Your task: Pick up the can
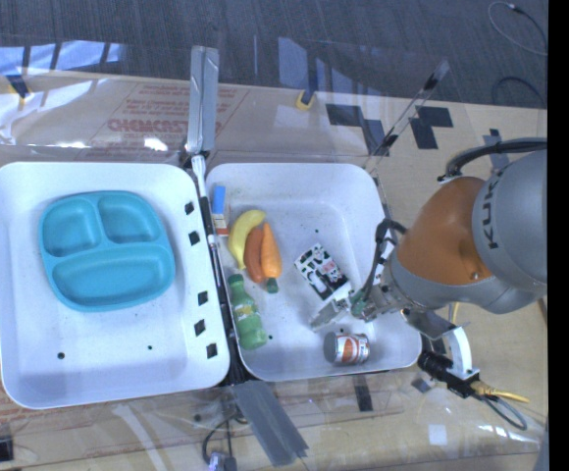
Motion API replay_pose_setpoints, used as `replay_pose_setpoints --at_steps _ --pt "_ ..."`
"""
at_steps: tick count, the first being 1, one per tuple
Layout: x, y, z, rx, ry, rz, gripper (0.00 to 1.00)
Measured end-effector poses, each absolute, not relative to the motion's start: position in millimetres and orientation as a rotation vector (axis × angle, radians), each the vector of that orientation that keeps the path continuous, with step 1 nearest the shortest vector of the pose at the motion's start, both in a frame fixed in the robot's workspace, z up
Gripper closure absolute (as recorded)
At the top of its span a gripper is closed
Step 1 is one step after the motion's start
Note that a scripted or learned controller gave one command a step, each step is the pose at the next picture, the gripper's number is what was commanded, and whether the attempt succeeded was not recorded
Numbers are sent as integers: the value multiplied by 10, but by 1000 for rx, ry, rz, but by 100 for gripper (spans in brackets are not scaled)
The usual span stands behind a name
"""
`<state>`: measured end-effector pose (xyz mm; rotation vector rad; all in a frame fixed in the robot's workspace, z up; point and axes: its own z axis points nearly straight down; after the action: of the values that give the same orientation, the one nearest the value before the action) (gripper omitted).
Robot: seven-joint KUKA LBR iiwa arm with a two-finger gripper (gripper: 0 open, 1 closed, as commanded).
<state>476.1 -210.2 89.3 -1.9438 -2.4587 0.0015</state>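
**Desk:** Where's the can (347,348)?

**Me:** On its side in the right bin (294,180), near the front wall. My gripper (336,309) hangs just above it in the view, a little to the left; the can lies clear of the fingers, nothing between them.

**Desk:** Fingers open?

**Me:** Slightly parted, I'd say (they're small at this slant).

**Desk:** Count?

**Me:** One can. One banana (240,234) touching one carrot (262,253), one green bottle (246,313), one black-and-white patterned item (318,266). Two bins on the worktop (265,116); the left bin (88,376) carries one blue divided plate (106,248).
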Motion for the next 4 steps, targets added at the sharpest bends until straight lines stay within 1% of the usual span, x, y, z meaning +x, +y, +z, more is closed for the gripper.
replay_pose_setpoints --at_steps 1,2,3,4 --pt "4756 -1857 886 -1957 -2445 3 0" --pt "4765 -2101 898 -1916 -2483 1 0" --pt "4753 -1997 890 -1761 -2589 2 0" --pt "4765 -2098 898 -1728 -2617 1 0"
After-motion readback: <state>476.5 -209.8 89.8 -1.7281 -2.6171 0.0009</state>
